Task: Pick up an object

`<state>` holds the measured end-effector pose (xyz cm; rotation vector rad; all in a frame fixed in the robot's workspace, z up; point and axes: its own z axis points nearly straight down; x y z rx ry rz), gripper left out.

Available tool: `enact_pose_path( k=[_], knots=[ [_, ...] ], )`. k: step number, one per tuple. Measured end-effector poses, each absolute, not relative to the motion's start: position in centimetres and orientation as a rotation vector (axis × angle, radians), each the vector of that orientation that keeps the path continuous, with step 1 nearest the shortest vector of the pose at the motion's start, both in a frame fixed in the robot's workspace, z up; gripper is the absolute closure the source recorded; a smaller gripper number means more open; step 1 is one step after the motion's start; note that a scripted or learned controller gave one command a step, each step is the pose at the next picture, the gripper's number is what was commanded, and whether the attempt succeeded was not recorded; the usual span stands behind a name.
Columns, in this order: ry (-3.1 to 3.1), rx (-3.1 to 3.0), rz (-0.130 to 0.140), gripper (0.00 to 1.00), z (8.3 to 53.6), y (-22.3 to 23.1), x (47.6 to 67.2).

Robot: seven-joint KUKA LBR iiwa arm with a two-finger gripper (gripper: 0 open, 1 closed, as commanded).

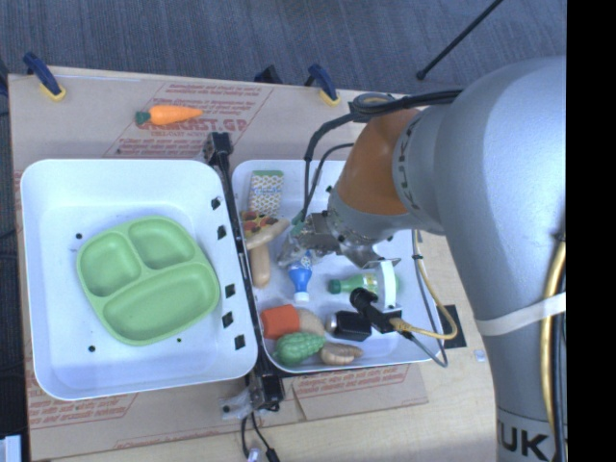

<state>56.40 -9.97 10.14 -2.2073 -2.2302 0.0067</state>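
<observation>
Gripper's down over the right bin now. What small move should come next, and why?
Probably a short straight descent: the gripper sits low among the toys in the right bin, just above the blue-and-white bottle, and nothing shows between its fingers.

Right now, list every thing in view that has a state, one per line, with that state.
Hand: low in the right bin, among the toys; grip can't be told.
Green plate: flat in the left bin, compartments up.
Carrot: lying on the cardboard, outside both bins.
Blue bottle: lying in the right bin.
Orange block: resting near the right bin's front.
Box: lying at the right bin's back.
</observation>
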Motion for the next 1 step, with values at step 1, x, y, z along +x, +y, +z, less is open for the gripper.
enact_pose_path(
  k=[1],
  knots=[
    [-2.227,-2.213,0.001,1.0,20.82,-6.28,57.29]
  ],
)
